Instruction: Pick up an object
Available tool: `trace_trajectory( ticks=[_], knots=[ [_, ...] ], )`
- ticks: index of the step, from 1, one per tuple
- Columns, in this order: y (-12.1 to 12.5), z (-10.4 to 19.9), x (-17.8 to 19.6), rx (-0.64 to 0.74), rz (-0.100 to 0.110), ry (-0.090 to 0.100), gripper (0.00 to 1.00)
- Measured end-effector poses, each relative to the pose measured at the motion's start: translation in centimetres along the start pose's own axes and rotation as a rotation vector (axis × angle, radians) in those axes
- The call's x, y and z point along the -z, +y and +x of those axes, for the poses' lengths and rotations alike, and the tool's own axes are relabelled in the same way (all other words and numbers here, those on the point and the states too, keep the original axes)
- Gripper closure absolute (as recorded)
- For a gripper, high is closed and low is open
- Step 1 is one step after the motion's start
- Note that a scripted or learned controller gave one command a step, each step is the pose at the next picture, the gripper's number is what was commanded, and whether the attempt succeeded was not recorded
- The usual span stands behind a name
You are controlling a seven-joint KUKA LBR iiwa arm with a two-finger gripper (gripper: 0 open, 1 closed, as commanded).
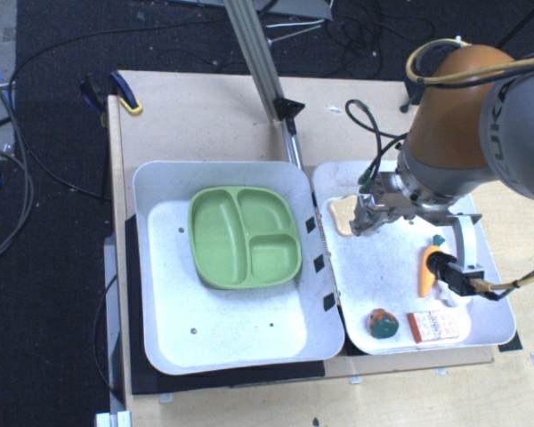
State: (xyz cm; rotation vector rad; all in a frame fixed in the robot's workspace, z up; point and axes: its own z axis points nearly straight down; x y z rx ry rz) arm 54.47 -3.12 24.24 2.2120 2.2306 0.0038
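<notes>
- The gripper (pixel 363 221) hangs over the back-left corner of the right bin (pixel 383 278), directly above a pale yellow object (pixel 341 213) — whether it touches cannot be told.
- Its jaws: blurred and too small to tell if apart or together.
- Further right in the same bin lie an orange carrot-shaped piece (pixel 427 272), a red-and-green ball (pixel 383 324) and a small red-and-white box (pixel 435 326).
- The left bin (pixel 173 327) holds a green divided plate (pixel 246 237) (three compartments, lying flat).
</notes>
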Motion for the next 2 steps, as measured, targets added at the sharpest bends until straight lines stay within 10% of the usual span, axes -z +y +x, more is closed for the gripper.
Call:
trace_trajectory(
  ticks=[2],
  knots=[
    [-0.8, 11.1, 0.2, 0.000, 0.002, 0.000, 1.00]
  ],
)
